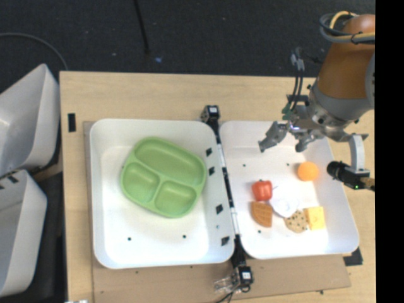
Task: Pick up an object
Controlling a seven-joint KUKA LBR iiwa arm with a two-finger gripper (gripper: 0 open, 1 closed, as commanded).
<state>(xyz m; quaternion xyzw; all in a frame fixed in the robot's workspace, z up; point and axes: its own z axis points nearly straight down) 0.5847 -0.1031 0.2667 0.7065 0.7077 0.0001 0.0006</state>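
Over the pale wooden worktop [145, 93], we see the grey two-finger tool [285, 139] hanging with its fingers spread apart and nothing between them, above the upper part of the right shallow white bin [252, 131]. The pickable things lie clustered lower in that bin: a small orange ball [307, 171], a red plastic pepper-like toy [262, 190], a round white piece [285, 204], a brown bread-like wedge [262, 214], a speckled tan cookie [295, 221] and a yellow cheese-like block [315, 218]. We judge the ball nearest the tool, lying apart from the cluster and so easier to grasp. The left white bin [107, 245] holds a green compartmented plastic tray [164, 177], tilted and well apart from the tool.
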